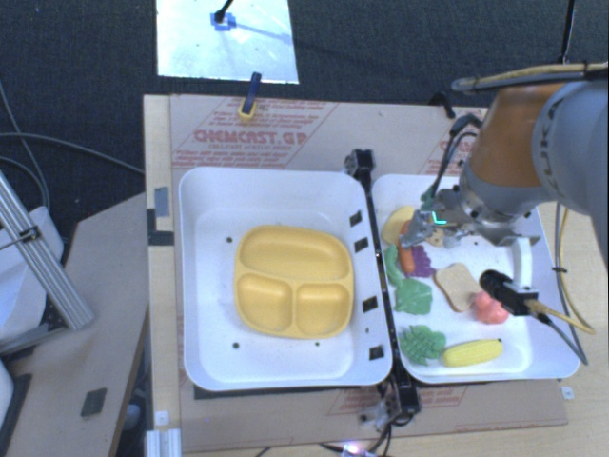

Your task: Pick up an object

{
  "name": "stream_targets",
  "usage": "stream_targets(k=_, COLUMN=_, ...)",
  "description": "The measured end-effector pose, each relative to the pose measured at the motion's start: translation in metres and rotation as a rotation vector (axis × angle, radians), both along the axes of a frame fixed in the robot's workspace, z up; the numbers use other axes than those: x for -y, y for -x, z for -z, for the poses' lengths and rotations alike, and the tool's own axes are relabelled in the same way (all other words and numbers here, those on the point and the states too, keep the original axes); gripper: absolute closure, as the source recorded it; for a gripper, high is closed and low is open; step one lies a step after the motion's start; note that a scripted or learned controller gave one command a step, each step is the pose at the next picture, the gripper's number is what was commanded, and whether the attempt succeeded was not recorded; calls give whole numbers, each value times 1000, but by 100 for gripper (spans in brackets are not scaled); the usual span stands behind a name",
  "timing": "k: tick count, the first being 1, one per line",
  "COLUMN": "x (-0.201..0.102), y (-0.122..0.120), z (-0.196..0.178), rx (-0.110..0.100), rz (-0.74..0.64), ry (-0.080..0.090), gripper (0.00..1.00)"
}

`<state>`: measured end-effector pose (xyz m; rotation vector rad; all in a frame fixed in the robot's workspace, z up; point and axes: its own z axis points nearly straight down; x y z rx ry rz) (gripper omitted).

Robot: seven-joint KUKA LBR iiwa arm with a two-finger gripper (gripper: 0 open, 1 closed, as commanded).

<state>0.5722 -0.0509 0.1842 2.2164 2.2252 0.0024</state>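
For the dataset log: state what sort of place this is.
Probably a robotics lab test bench: a grey and orange arm reaches over two white bins, with toy foods and a yellow divided tray as practice items.

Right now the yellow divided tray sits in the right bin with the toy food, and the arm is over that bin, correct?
Not quite. The camera view shows the yellow divided tray in the left bin, alone. The toy food lies in the right bin, and the arm is over that bin.
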Motion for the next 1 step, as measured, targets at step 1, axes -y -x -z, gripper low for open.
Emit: stream_targets(k=1, x=44, y=16, z=59, rx=-6, rz=7, ry=2, gripper=0)
